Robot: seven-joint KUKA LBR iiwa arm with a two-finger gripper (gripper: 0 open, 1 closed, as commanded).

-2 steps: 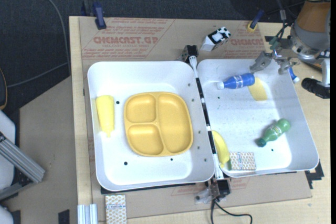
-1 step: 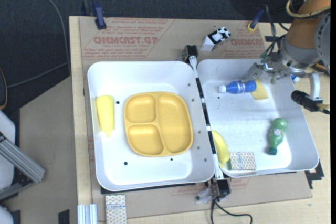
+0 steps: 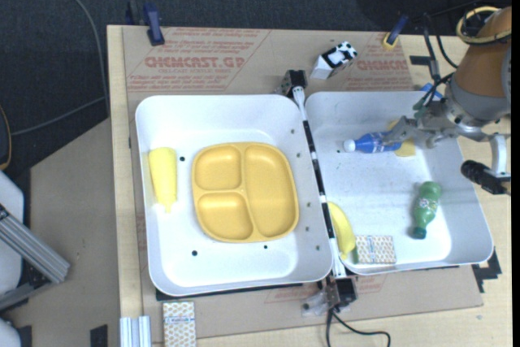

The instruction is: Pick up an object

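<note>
My gripper (image 3: 417, 129) hangs over the back right of the right bin (image 3: 455, 252), just right of a blue bottle (image 3: 374, 144) that lies on its side with its white cap pointing left. A small yellow piece (image 3: 405, 149) sits at the bottle's right end, below the gripper. Nearer the front, a green bottle (image 3: 423, 209) lies in the same bin. Against that bin's left wall rests a yellow banana (image 3: 342, 230), with a patterned packet (image 3: 374, 249) beside it.
The left bin (image 3: 162, 256) holds a yellow divided plate (image 3: 244, 191) and a long yellow object (image 3: 162, 175) near its left wall. A black and white item (image 3: 335, 58) sits on the board behind the bins. Blue clamps (image 3: 152, 23) grip the board's back edge.
</note>
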